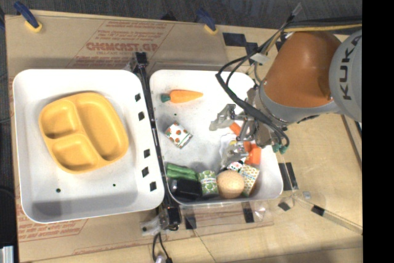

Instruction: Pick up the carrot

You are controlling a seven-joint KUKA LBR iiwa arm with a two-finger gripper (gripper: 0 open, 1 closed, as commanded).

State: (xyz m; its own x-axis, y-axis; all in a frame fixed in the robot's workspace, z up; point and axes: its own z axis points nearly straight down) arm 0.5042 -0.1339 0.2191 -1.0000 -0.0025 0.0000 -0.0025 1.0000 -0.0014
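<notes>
The carrot (181,95) lies near the right bin's (159,151) far edge, well apart from the end effector (237,132) by its right wall; its state cannot be told. Counter (117,40) print reads "CHEMCAST GP".

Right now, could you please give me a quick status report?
End effector low in right bin, grip unclear. Carrot untouched near far wall. Nothing blocking it.
</notes>
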